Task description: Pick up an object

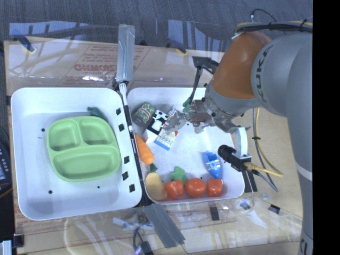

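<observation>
The arm enters from three o'clock, its orange band above the right bin point(234, 193). The end effector point(187, 118) sits low over that bin's upper middle, reaching toward nine o'clock; how far it is open cannot be told, nor whether anything is in its grip. Touching or just beside its tip lies a small white printed packet point(168, 137), with a black-and-white checked item point(157, 123) and a green can point(143, 112) at its ten o'clock. An orange carrot point(143, 149) lies along the bin's nine o'clock wall. Along the six o'clock wall sit a pale yellow piece point(154, 184), a green leafy piece point(178, 172) and three red vegetables point(195, 187); a blue item point(212, 164) lies above them. The left bin point(26, 142) holds a green divided tray point(83, 147), with a dark green scrap point(96, 111) at its twelve o'clock edge. The worktop point(276, 227) carries both bins.
</observation>
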Robot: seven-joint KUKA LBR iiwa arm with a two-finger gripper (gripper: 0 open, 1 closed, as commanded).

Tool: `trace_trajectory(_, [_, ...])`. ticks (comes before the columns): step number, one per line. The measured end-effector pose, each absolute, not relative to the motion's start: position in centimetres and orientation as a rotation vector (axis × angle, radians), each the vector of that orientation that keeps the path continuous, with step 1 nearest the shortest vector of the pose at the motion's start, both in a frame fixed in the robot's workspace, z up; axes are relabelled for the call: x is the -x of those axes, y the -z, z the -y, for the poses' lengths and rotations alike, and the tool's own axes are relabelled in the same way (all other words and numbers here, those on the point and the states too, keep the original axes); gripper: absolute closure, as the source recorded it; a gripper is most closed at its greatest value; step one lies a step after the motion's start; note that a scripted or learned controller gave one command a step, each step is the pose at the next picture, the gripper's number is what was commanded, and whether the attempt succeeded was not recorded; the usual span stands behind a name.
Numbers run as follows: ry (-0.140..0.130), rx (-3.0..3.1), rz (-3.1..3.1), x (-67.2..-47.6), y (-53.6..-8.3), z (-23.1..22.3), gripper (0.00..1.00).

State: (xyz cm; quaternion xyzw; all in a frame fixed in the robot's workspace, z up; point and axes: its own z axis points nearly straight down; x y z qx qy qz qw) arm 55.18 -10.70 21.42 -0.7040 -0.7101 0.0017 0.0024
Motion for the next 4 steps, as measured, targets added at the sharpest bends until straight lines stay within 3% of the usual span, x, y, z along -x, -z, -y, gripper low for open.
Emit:
trace_trajectory(1, [-0.007,2.365,2.062,-63.0,-11.6,10.8,0.00])
trace_trajectory(2, [0.018,2.446,1.994,-59.5,-10.1,10.6,0.00])
trace_trajectory(3, [0.018,2.352,2.110,-57.4,-10.1,9.5,0.00])
trace_trajectory(4, [0.012,2.419,2.016,-59.9,-10.0,10.3,0.00])
